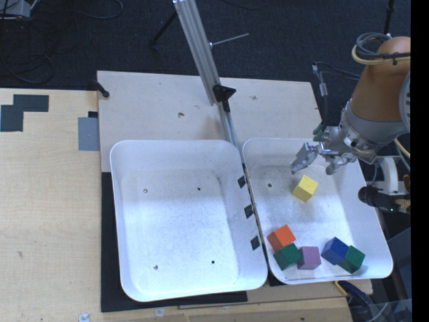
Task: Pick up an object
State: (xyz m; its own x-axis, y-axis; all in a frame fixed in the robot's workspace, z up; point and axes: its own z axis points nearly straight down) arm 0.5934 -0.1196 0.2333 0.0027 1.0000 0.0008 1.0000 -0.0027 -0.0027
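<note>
My gripper (316,161) hangs over the back part of the right bin (271,154), open, its two fingers spread with nothing between them. Just below it in the view a yellow cube (305,188) lies on the bin floor, apart from the fingers. Along the bin's front edge lie an orange cube (281,236), a dark green cube (287,255), a purple cube (309,257), a blue cube (335,250) and a second green cube (352,258).
The left bin (174,220) stands beside the right one, with a divider (247,200) between them. A slanted metal rail (201,52) rises behind the bins. Cables (385,200) run along the right bin's outer side.
</note>
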